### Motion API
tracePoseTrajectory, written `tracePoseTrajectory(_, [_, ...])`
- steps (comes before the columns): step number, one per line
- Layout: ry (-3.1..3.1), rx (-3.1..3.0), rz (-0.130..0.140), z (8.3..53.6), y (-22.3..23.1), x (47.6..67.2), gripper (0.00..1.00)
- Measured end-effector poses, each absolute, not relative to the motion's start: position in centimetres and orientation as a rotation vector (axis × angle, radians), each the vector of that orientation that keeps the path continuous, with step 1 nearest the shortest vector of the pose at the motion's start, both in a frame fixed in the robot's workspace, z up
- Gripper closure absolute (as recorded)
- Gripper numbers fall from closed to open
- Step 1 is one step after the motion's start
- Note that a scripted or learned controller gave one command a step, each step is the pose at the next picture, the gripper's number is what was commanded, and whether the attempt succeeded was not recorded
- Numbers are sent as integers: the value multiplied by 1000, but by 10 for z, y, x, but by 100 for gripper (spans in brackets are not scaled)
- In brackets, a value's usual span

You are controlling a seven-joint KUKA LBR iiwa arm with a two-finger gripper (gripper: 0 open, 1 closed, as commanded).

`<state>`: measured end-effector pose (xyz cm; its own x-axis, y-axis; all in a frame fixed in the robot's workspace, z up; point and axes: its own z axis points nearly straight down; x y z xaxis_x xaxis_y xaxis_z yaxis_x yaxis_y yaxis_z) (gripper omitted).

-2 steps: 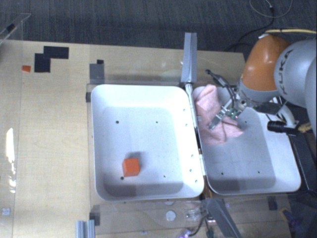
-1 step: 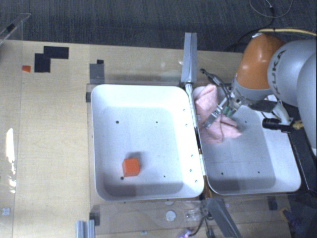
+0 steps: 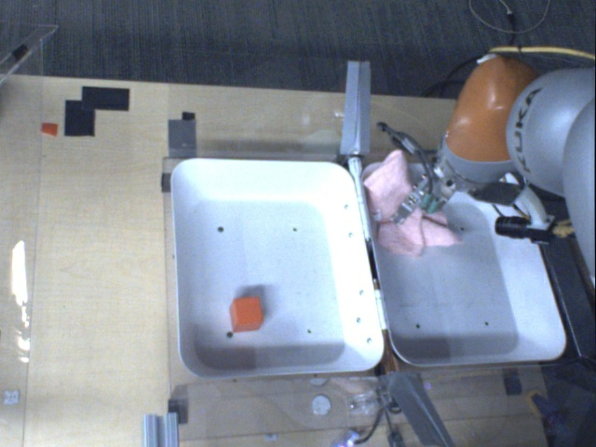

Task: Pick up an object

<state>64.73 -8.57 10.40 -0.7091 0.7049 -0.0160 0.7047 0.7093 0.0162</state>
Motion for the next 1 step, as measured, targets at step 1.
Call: tracePoseTrajectory(1, [2688,1606,9,187,-43,662,100])
